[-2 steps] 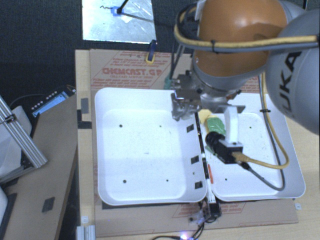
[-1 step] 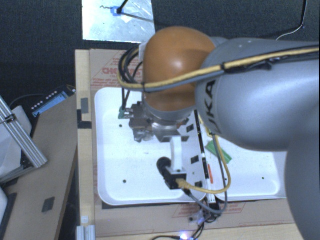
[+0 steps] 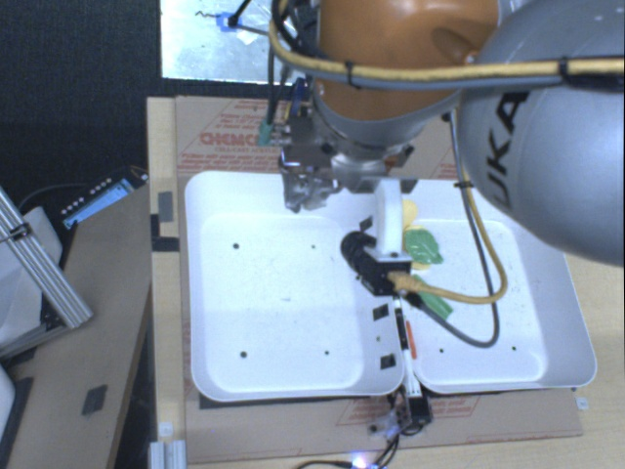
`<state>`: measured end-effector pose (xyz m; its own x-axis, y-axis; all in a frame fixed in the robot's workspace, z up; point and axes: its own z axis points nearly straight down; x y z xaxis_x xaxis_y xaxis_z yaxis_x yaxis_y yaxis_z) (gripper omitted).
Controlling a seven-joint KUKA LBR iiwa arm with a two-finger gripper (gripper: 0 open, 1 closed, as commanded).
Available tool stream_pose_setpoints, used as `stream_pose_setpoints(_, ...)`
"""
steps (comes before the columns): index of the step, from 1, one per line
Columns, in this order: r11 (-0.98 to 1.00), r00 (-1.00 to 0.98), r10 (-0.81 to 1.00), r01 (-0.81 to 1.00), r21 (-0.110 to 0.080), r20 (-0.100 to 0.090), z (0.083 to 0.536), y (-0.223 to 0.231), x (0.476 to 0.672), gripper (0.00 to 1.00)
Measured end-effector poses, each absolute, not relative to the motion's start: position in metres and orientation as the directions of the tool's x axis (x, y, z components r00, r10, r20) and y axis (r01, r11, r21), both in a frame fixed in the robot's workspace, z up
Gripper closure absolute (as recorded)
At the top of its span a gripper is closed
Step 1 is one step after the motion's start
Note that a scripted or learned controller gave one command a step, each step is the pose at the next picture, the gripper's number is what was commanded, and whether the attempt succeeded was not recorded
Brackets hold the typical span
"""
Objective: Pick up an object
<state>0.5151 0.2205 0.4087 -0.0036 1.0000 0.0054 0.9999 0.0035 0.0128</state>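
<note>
Dark floor around the rig, a cardboard sheet point(image 3: 225, 135) on the tabletop point(image 3: 93, 291) with both bins on it. The only stuff I can see to grab is in the right bin point(image 3: 547, 350): a green piece point(image 3: 424, 247) near the divider, a yellow piece point(image 3: 409, 210) just behind it, touching or nearly, and another green bit point(image 3: 437, 307) closer to the front, partly under the robot's cable. The left bin point(image 3: 273, 301) just shows bare white floor where I can see it. The arm point(image 3: 410, 27) blocks a lot of the view, and the jaws hang over the back edge of the left bin. Honestly can't tell if they're open or closed, and I don't see anything in them. So I'd say nothing's picked yet: the reach, grasp and lift are all left to do.
</note>
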Motion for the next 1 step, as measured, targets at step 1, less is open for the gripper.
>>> stream_pose_setpoints(1, 0.004, -0.004, 1.0, 1.0, 0.006, 0.002, 0.4206, 0.2349, 0.5659, 1.0)
